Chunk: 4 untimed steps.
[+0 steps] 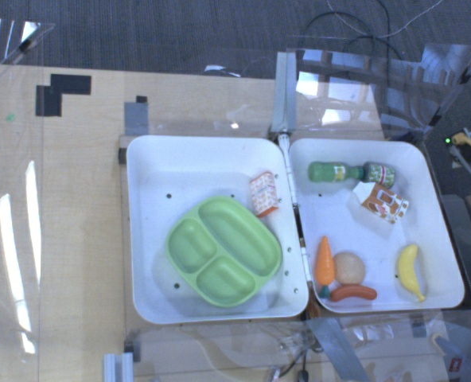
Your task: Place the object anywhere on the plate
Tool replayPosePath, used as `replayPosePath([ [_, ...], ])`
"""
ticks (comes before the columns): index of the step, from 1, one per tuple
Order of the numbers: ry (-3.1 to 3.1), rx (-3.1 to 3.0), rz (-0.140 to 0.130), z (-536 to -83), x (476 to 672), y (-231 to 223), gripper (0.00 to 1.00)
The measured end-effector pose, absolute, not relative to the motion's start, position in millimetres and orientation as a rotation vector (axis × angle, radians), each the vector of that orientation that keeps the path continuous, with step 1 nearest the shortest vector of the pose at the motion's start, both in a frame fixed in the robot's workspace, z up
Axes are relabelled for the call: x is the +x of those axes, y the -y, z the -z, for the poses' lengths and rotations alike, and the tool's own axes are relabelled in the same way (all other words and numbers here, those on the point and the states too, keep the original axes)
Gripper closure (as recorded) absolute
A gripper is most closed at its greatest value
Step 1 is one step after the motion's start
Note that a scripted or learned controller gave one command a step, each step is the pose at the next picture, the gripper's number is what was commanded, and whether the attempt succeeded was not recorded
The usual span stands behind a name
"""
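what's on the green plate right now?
Nothing visible on the green plate: all three compartments show bare. The small red-and-white carton lies just off its upper-right rim, on the left bin floor. What's under the plate is covered.

Mostly plastic on wood, from where I sit.

I see two white bins, left (140, 213) and right (434, 213), in smooth plastic with a soft sheen, on a pale matt wood-look bench (60, 213). The green plate (223, 251) looks like matt moulded plastic. At its 1 o'clock lies a carton (263, 193) of printed card; a second carton (384, 203) looks the same. The bottle (351, 173) is glossy green, the banana (410, 270), carrot (324, 263) and sausage (352, 294) smooth toy plastic. At 12 o'clock, dark ribbed carpet (180, 14).
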<state>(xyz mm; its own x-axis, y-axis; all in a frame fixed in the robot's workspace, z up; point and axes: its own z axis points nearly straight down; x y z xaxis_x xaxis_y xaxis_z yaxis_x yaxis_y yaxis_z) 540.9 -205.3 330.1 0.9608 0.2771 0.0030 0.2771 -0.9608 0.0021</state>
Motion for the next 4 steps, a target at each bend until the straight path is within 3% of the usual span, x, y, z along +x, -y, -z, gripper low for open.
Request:
replayPosePath([
  [1, -0.431, 3.11, -0.007, -364.3, 494.2, 205.8, 0.0],
  [2, -0.329, 3.122, -0.007, -367.4, 501.8, 205.4, 0.0],
  [3, -0.337, 3.122, -0.003, -354.2, 608.1, 204.4, 0.0],
  [4, -0.346, 3.121, -0.005, -356.7, 555.8, 205.5, 0.0],
])
